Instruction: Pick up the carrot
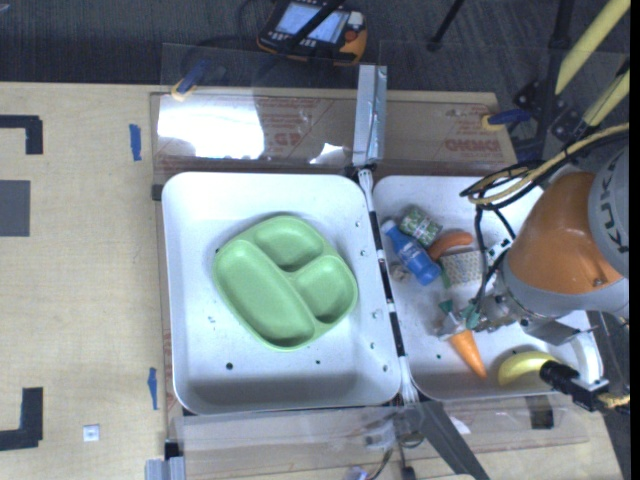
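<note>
Low in the right bin (430,380), beside a banana (520,367), the carrot (468,352) lies slanted — light, stiff, smooth plastic by its look, best pinched across its thick upper end — under the claw (478,315), whose spread I cannot tell.

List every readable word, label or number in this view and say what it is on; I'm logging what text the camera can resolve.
Nothing reads clearly.
Red print on the cardboard panel behind the bins: blurred.
Black letters on the arm's grey housing: cut off at the frame edge.
Handheld pendant screen: too small.
Can label: too small.
</note>
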`<state>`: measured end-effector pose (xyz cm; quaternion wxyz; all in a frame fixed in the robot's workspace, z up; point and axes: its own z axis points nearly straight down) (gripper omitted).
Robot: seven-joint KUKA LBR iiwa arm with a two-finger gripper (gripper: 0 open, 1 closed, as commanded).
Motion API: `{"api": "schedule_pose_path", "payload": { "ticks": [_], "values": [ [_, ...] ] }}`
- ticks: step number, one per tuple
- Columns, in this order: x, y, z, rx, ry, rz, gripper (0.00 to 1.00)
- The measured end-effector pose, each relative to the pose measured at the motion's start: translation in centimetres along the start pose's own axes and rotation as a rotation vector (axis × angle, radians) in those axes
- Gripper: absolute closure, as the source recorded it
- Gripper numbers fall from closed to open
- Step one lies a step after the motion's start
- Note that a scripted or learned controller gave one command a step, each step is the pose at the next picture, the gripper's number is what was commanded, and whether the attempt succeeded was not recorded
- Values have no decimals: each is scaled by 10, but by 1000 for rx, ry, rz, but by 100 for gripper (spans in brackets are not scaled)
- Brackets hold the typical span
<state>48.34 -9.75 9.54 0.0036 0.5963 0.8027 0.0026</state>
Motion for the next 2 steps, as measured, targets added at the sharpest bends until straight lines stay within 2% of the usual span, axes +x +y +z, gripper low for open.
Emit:
{"api": "schedule_pose_path", "payload": {
  "ticks": [1,2],
  "values": [
    [37,86,-87,11,3,46,100],
    [-6,103,-244,11,0,202,100]
  ]
}}
